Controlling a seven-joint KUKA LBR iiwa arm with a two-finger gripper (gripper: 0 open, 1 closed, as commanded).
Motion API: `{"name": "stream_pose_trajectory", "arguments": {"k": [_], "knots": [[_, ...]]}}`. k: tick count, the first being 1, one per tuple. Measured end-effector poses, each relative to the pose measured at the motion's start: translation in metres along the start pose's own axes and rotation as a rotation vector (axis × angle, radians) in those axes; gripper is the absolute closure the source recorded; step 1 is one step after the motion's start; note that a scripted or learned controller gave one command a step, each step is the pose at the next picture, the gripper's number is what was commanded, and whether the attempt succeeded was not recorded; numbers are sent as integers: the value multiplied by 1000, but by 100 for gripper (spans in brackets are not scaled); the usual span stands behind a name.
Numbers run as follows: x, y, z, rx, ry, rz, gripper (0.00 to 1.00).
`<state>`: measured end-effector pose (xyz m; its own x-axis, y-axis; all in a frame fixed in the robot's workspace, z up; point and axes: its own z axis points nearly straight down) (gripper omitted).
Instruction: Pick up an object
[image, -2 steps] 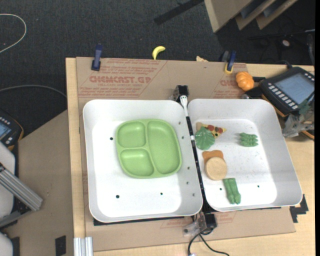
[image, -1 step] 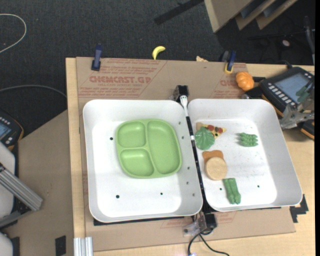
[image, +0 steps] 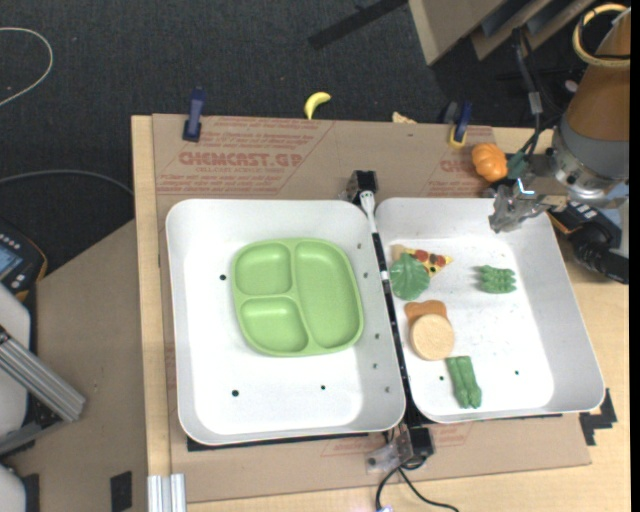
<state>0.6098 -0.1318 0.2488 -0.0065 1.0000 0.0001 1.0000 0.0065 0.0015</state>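
Hand (image: 512, 212) hovers over the right white bin's (image: 560, 330) far edge; finger state cannot be determined. Nearest target, a small green leafy toy (image: 495, 279), lies just below. Recommend centring above it before descending, well apart from neighbouring items.

we see two white bins: the left bin (image: 200, 300) holds a pale green divided plate (image: 297, 297), the right bin (image: 560, 330) is white with faint dark specks. in it lie a green leafy piece (image: 408, 279), a pizza slice (image: 428, 261) in yellow and red, a darker green ruffled piece (image: 496, 279), a tan and orange round (image: 432, 331), and a green pod (image: 464, 381). the board (image: 260, 160) is brown with red lettering, clamped in blue (image: 193, 115). an orange fruit (image: 488, 161) and a yellow banana (image: 317, 102) sit beyond.
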Motion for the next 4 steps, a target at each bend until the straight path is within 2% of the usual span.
{"name": "stream_pose_trajectory", "arguments": {"k": [1, 2, 3, 4], "knots": [[62, -61, 36, 11, 4, 2, 100], [119, -132, 66, 12, 4, 3, 100], [163, -53, 64, -5, 0, 0, 100], [195, -63, 11, -4, 1, 3, 100]]}}
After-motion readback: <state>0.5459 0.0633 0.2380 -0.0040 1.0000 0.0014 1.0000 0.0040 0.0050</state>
